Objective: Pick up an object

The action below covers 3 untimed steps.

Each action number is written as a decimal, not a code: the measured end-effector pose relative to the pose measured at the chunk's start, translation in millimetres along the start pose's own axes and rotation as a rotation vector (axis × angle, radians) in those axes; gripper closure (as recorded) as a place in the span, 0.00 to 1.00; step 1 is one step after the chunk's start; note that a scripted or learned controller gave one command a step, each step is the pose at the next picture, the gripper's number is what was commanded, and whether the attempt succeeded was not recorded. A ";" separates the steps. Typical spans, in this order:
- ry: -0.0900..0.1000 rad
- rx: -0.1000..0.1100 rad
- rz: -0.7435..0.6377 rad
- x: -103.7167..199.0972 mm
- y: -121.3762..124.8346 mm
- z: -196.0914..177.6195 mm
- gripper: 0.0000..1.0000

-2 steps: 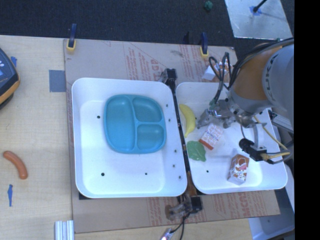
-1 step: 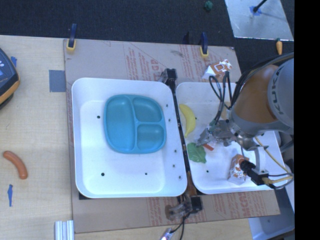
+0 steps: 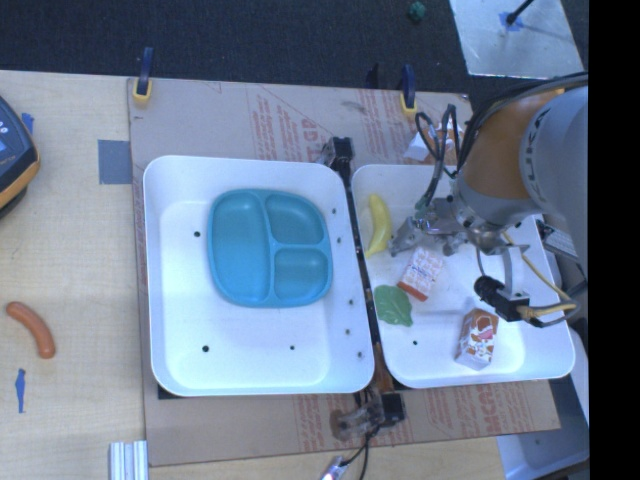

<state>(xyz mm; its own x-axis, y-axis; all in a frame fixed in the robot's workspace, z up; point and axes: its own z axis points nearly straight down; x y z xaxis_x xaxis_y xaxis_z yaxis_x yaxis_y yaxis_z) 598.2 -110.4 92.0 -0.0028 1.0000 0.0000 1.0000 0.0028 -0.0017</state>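
The right bin (image 3: 436,362) holds a yellow banana (image 3: 378,224) by its left wall, a white packet with red print (image 3: 423,272), a green leafy piece (image 3: 393,306) and a small brown and white carton (image 3: 478,337). My gripper (image 3: 437,234) hangs low over the upper middle of this bin, just above the white packet and right of the banana. Nothing is visibly held in it. The grey arm with its orange band (image 3: 500,158) covers the bin's upper right corner.
The left bin (image 3: 250,368) holds a blue divided plate (image 3: 270,247). An orange sausage (image 3: 32,328) lies on the bench at far left, and a dark device (image 3: 12,153) sits at the left edge. A black cable (image 3: 505,303) loops over the right bin.
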 end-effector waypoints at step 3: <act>-0.001 0.003 -0.001 16.1 0.5 0.4 0.00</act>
<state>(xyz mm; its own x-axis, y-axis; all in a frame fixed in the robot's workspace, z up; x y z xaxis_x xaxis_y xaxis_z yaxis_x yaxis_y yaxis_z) 598.7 -94.3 91.6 -0.0038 1.0000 -0.0007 1.0000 0.0038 -0.0044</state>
